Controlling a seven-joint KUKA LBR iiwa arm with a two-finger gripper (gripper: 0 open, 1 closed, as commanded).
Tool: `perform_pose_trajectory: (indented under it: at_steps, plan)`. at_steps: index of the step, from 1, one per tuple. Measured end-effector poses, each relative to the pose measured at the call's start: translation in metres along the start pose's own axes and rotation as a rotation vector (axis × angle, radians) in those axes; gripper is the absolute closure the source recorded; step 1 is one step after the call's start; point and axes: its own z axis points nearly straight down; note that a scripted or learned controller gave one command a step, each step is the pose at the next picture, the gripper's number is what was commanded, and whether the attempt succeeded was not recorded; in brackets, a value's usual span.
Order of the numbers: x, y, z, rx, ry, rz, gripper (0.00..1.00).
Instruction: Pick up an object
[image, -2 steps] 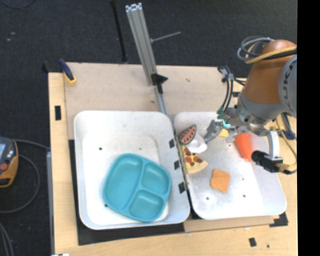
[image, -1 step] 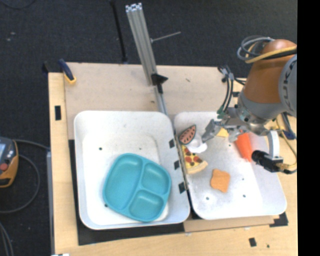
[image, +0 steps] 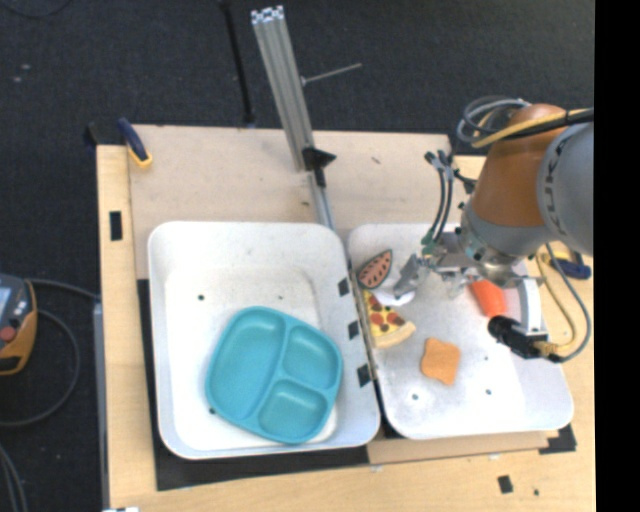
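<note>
Where the arm reaches in: right white bin (image: 520, 400).
Gripper: two-finger metal gripper (image: 405, 285) low over the bin's left part, fingers spread, nothing between them.
Nearest item: toy pizza slice (image: 385, 322) just below gripper; brown oval toy (image: 375, 268) just left.
Others: orange toy chunk (image: 440, 360), orange-red piece (image: 489, 296).
Left bin: teal divided plastic plate (image: 275, 374).

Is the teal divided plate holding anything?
Empty. The teal divided plate in the left bin shows three bare compartments.

Readable text: none on the bins, the desk or the arm.
Labels, brands, numbers: none can be made out.
</note>
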Motion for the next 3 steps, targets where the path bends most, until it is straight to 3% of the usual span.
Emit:
perform_pose_trajectory:
  at_steps: [1, 2, 3]
  plan:
    - [0.0, -0.004, 0.063, 0.002, 0.001, 0.0, 0.0]
    - [-0.001, -0.001, 0.082, -0.005, 0.004, 0.0, 0.0]
    - [-0.001, 0.003, 0.068, -0.019, 0.002, 0.0, 1.0]
